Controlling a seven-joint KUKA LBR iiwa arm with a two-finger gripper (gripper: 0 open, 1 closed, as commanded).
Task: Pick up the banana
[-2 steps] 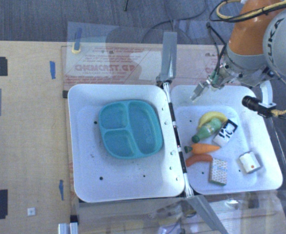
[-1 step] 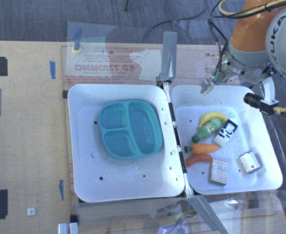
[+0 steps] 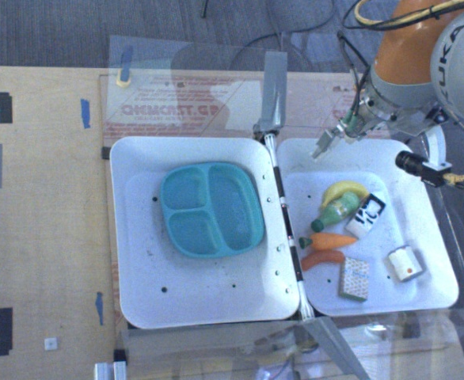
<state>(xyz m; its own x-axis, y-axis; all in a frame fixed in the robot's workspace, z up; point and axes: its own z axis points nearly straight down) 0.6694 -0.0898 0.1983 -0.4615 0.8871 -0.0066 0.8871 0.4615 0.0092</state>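
The arm's tool (image 3: 332,137) hangs above the far edge of the right bin (image 3: 438,236), its two fingers apart and holding nothing. The banana (image 3: 346,189), a short, curved, bright yellow fruit, lies inside that bin, nearer the camera than the tool and clear of it. A green bottle (image 3: 335,211) rests against the banana's near side; a carrot (image 3: 330,241) lies beyond the bottle. The left bin (image 3: 137,283) holds a blue divided plate (image 3: 213,209).
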